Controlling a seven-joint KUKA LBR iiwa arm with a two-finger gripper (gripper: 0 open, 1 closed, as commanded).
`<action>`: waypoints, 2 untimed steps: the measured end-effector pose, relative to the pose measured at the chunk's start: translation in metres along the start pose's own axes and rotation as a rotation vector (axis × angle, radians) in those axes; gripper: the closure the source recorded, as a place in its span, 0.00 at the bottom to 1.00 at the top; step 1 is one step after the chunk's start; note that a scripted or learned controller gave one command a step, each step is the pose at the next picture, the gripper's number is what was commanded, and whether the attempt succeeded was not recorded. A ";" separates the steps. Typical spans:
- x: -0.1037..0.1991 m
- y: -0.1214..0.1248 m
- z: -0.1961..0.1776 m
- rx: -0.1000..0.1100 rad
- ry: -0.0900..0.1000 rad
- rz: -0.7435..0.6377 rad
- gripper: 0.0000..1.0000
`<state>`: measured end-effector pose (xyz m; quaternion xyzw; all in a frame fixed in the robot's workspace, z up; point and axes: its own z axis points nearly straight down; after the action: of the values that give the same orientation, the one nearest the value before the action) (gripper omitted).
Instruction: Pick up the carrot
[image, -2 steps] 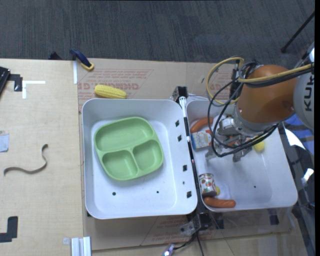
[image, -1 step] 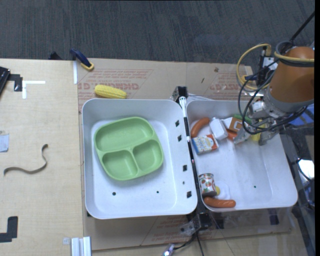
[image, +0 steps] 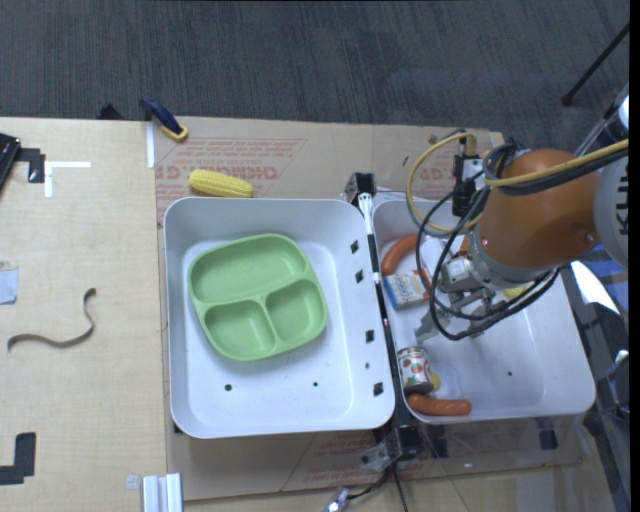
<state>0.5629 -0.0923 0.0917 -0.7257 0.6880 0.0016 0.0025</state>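
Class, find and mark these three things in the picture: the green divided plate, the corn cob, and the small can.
green divided plate (image: 258, 296): camera view, centre ridge.
corn cob (image: 220, 183): camera view, middle of cob.
small can (image: 415, 369): camera view, its side.

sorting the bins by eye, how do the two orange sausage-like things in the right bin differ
The upper orange piece lies at the far left of the right bin, curved and partly hidden by the arm's cables; the lower orange piece lies at the near edge, straighter and in full sight. The upper one sits above the small carton, the lower one below the can. Both are orange, slim and elongated.
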 end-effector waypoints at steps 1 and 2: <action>-0.003 0.078 -0.004 0.020 0.008 -0.118 0.00; 0.048 0.058 0.000 0.000 0.001 -0.238 0.00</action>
<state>0.5075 -0.1435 0.0916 -0.8024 0.5968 0.0007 0.0022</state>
